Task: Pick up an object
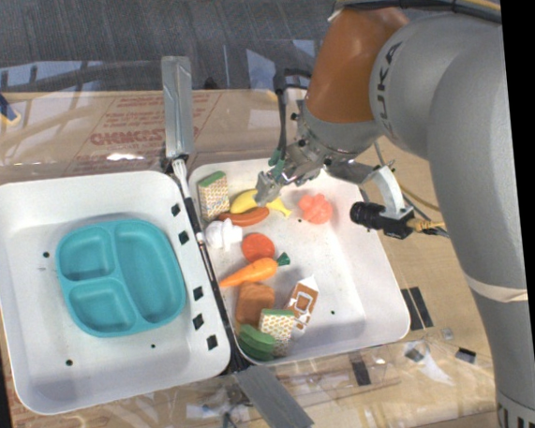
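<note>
The right bin (368, 283) holds several toy foods. My gripper (272, 183) hangs low at the bin's far side, right over the right end of a yellow banana (244, 201). Just in front of the banana lies a red-orange sausage (250, 217). A pink lumpy piece (316, 208) sits a little to the right of the gripper. Nearer the front are a red tomato (258, 246), a carrot (250, 273), a brown bread piece (253, 302) and two patterned cartons (303, 304). Nothing can be seen held.
A small patterned box (214, 195) and a white piece (218, 235) stand by the divider wall. The left bin (27, 354) carries a teal divided plate (120, 274). The arm's bulk (426, 99) overhangs the right bin's far right corner.
</note>
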You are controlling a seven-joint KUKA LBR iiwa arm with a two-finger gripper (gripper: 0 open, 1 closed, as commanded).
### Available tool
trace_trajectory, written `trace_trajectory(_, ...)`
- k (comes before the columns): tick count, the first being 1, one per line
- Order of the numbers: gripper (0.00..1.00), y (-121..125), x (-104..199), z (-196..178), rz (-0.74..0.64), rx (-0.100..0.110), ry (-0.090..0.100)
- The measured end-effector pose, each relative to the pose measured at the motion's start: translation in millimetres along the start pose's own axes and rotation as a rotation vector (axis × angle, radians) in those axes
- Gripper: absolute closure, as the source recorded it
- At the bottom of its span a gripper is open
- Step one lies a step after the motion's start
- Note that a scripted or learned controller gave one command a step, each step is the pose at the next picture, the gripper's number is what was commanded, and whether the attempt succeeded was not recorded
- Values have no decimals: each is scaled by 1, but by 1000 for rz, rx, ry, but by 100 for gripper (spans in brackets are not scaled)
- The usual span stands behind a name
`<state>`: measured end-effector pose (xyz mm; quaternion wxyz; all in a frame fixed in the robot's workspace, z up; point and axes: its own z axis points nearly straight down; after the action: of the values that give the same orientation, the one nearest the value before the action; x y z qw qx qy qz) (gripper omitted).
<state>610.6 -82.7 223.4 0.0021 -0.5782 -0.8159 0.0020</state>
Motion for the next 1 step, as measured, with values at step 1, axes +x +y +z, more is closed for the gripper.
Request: trace_trajectory(1, 100, -23, 73, -69, -126, -3, 0)
